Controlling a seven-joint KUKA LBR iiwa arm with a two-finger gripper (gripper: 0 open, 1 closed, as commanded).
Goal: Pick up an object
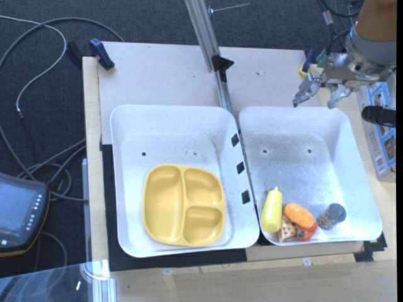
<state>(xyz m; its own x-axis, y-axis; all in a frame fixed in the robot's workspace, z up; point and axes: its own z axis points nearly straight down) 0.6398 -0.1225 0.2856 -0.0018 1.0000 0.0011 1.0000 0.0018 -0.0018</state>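
My gripper [319,96] hangs above the far rim of the right bin [296,150], its two fingers spread open with nothing between them. Along the near edge of that bin lie a yellow bottle [272,210], an orange toy carrot [298,214], a small red and tan piece [289,233] and a dark round can [331,216]. All of them lie well in front of the gripper, toward the camera.
A yellow divided plate [184,203] lies in the left bin [126,137]. A slanted metal pole [203,24] rises behind the bins. Boxes [380,128] stand right of the right bin. Blue clamp [101,53] sits at the bench's far left corner.
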